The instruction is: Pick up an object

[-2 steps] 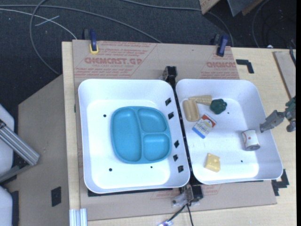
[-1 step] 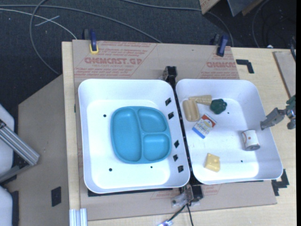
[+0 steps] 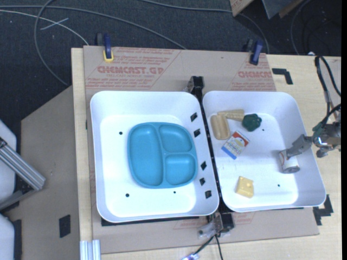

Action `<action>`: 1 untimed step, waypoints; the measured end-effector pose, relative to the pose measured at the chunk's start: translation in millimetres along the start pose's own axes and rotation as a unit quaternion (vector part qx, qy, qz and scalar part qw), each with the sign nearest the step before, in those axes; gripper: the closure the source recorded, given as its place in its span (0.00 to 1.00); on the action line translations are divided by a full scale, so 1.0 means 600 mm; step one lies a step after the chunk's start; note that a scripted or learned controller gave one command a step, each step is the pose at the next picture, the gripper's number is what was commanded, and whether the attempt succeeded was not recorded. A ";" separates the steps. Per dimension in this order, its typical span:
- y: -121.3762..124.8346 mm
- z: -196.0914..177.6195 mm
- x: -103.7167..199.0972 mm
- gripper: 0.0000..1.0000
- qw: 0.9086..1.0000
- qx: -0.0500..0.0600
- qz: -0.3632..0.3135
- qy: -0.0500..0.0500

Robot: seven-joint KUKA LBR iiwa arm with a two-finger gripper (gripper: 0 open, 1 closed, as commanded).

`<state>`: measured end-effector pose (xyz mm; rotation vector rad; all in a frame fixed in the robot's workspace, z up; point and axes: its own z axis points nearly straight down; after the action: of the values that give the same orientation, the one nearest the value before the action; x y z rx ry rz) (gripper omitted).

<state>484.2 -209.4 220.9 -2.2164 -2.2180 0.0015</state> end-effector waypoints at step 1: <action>0.014 0.090 -0.010 0.00 1.000 -0.001 0.001 0.000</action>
<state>492.1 -215.2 167.1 -2.2184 -2.2177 0.0011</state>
